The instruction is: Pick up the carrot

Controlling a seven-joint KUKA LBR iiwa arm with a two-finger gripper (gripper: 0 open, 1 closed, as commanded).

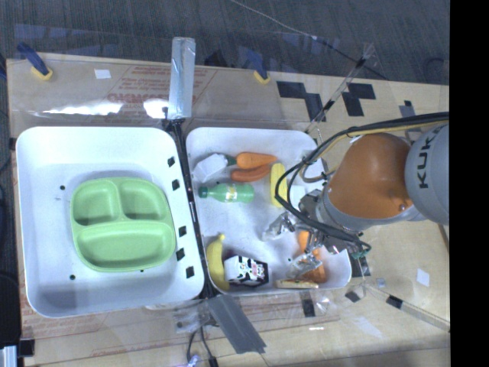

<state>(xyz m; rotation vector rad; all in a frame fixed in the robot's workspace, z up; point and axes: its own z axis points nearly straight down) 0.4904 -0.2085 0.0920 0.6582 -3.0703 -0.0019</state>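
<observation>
arm: grey arm with orange band (370, 176) reaches in from the right, low over the right bin (252, 136), near its lower right corner
gripper: gripper (306, 251) sits down among the items; metal parts and clutter overlap, so whether it is apart or clamped, cannot tell
carrot: orange piece (304, 239) shows right at the gripper, more orange just below at the bin corner; likely the carrot, shape mostly hidden
contact: gripper and that orange piece look touching or just beside; a grasp is not visible
other orange items: two orange pieces (256, 160) near the top of the right bin, well apart from the gripper, untouched
bottle: green bottle (227, 193) lies on its side mid bin
banana: banana (216, 262) at lower left of right bin, beside a black and white item (248, 270)
left bin: green divided plate (121, 224) inside
progress: reach looks done; grip unconfirmed, lift not yet done
left: secure hold, raise clear of bin
</observation>
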